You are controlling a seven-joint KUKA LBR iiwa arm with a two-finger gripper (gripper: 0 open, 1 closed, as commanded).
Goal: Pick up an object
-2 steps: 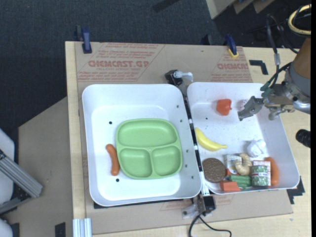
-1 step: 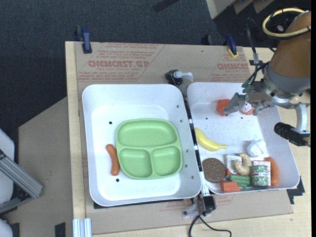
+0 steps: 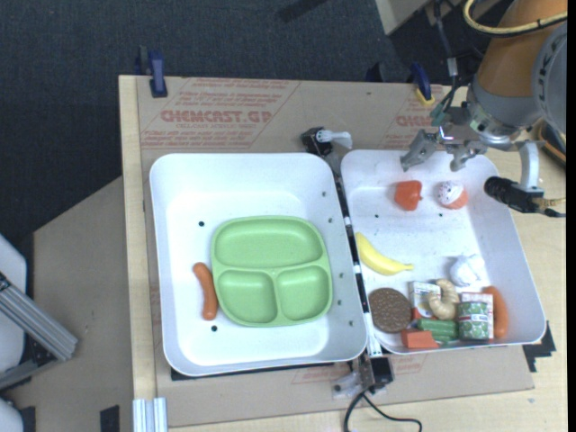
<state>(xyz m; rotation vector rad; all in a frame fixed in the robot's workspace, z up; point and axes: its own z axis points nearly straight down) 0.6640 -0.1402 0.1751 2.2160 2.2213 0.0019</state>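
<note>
My gripper (image 3: 439, 154) hangs open over the far edge of the right bin (image 3: 504, 241), its two grey fingers spread with nothing between them. Just below it lie a small red-orange block (image 3: 408, 194) and a white-and-red round toy (image 3: 449, 193). Further down the right bin are a yellow banana (image 3: 381, 257), a white crumpled piece (image 3: 466, 269), a brown round cookie (image 3: 391, 308), and a cluster of small food toys (image 3: 454, 315) in the near corner. The left bin (image 3: 180, 205) holds a green divided plate (image 3: 270, 270) and an orange sausage (image 3: 207, 290).
The two bins sit side by side on a cardboard-covered bench (image 3: 216, 106). A small black-and-white fixture (image 3: 324, 139) stands between the bins at their far edge. Blue clamps (image 3: 156, 72) grip the board's back edge.
</note>
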